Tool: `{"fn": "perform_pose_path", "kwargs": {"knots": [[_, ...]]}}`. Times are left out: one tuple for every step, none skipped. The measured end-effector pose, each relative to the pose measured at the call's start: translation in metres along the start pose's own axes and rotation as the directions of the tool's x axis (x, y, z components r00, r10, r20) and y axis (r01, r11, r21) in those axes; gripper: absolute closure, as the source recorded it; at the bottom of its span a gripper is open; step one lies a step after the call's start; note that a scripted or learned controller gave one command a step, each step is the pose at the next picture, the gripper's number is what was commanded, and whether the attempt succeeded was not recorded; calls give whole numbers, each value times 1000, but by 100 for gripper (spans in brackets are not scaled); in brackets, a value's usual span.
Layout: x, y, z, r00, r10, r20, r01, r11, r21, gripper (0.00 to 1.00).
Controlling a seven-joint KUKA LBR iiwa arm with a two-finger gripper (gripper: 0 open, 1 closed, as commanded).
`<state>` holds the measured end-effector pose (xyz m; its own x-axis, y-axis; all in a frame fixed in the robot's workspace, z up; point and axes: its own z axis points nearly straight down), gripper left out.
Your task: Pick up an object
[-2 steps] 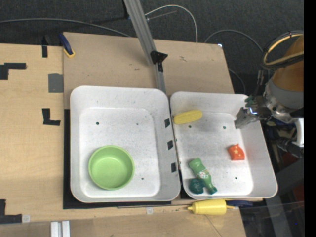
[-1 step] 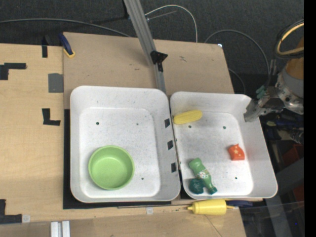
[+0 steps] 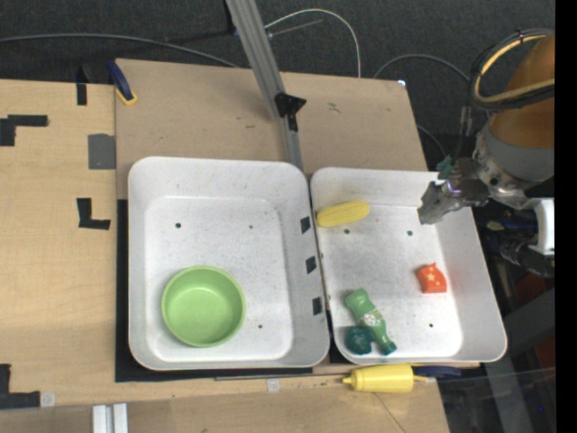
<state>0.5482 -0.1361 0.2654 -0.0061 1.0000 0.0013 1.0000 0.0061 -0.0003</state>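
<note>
**Jaws over right bin, nothing held**

Jaws: whether spread or pressed together cannot be told; the gripper [image 3: 439, 201] hangs above the right bin's far right corner, with no item seen between them.

- Worktop [image 3: 198, 115]: tan board carrying both bins.
- Left bin [image 3: 144, 188]: holds one green bowl [image 3: 204, 306] in its near left corner; the floor around it is bare.
- Right bin [image 3: 482, 332]: holds the loose candidates, likely scattered for picking.
- Green bottle [image 3: 370, 321]: lies near the front wall, so little room there.
- Yellow piece [image 3: 343, 213]: near the far wall.
- Orange block [image 3: 432, 279]: nearest the gripper, with open floor all round; probably the easiest pick.
</note>
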Motion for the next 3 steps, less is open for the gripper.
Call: {"fn": "perform_pose_path", "kwargs": {"knots": [[52,-4,17,1000,0,0,0,1000,3,100],[112,-9,31,1000,0,-1,0,1000,4,100],[160,-10,25,1000,-1,0,1,1000,2,100]]}}
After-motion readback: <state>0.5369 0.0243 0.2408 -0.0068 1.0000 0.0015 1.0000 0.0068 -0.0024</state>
